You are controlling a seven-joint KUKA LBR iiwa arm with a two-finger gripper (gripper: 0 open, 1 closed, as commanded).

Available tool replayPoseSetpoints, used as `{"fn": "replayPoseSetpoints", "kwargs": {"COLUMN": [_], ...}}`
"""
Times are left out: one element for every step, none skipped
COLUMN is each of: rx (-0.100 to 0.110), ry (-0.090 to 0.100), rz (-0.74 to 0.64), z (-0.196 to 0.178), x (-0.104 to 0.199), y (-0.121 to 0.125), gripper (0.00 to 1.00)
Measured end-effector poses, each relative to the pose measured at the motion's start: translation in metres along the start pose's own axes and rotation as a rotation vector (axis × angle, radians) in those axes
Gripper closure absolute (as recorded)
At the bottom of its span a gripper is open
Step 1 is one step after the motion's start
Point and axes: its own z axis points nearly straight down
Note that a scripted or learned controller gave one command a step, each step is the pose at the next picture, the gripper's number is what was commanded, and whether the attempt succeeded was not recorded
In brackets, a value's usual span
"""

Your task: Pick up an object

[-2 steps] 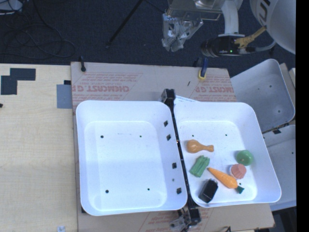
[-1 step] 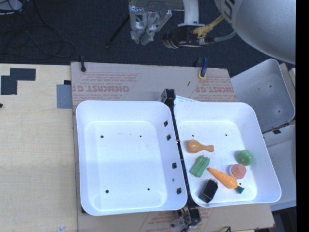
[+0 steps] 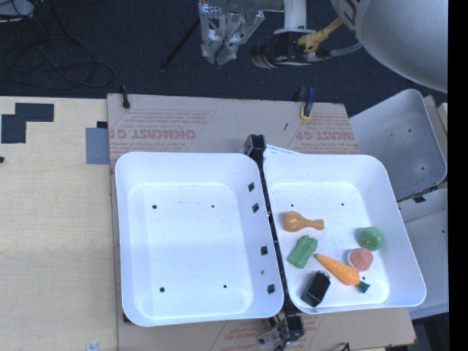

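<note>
The right bin (image 3: 380,174) holds several small objects. An orange drumstick-shaped toy (image 3: 301,222) lies near its middle, with a green ridged piece (image 3: 302,251) just below it. An orange carrot (image 3: 338,269) lies slantwise beside a black block (image 3: 316,289) at the front edge. A green round toy (image 3: 370,238) and a pink round toy (image 3: 360,259) sit to the right. My gripper (image 3: 225,39) hangs high over the dark floor beyond the bench, far from both bins, with nothing seen in it.
The left bin (image 3: 124,218) stands beside the right one, on a cardboard sheet (image 3: 183,126). A black divider clip strip (image 3: 265,225) runs between the bins. A blue and yellow clamp (image 3: 308,104) sits at the cardboard's far edge. A grey panel (image 3: 409,137) stands to the right.
</note>
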Motion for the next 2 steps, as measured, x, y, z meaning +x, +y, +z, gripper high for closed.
{"fn": "replayPoseSetpoints", "kwargs": {"rx": [0.004, 0.008], "ry": [-0.002, -0.003], "rz": [-0.006, -0.012], "z": [-0.0089, -0.0178], "x": [0.0019, 0.0036], "y": [-0.0005, -0.0009], "gripper": [1.00, 1.00]}}
